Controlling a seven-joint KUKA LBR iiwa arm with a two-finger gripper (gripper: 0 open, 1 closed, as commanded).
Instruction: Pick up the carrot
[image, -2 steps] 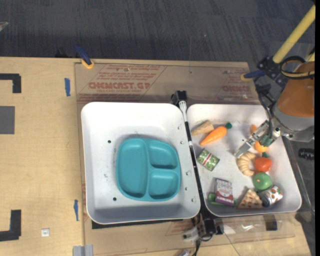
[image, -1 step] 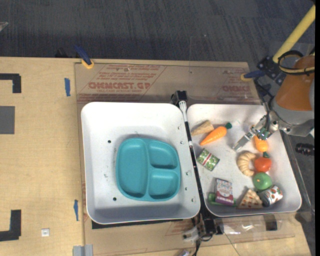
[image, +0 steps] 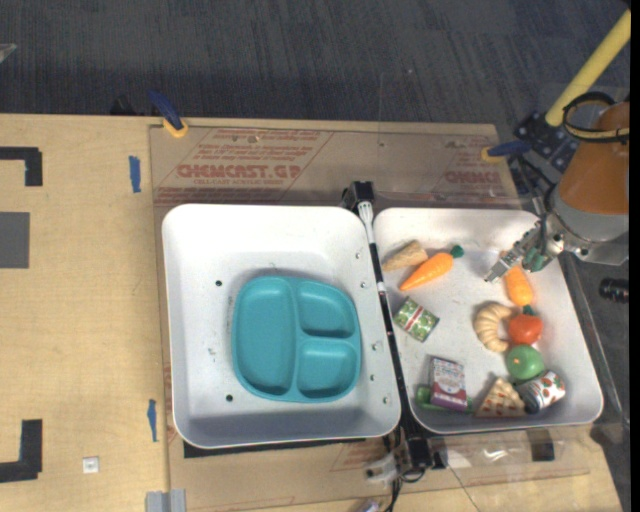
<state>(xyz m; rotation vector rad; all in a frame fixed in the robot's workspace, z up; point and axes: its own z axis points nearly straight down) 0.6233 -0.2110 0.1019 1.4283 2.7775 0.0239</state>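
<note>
Two white bins sit side by side on the counter (image: 80, 300). The left bin (image: 190, 250) holds a teal divided plate (image: 296, 338). In the right bin (image: 580, 390), the carrot (image: 428, 270) lies near the upper left, its green tip pointing right, just beside a tan bread piece (image: 403, 254). Further right, the gripper (image: 522, 256) hovers low over a small orange item (image: 518, 288), well apart from the carrot; whether its jaws are apart or together I cannot tell. The approach seems unfinished: next the arm must shift left over the carrot, align and descend.
</note>
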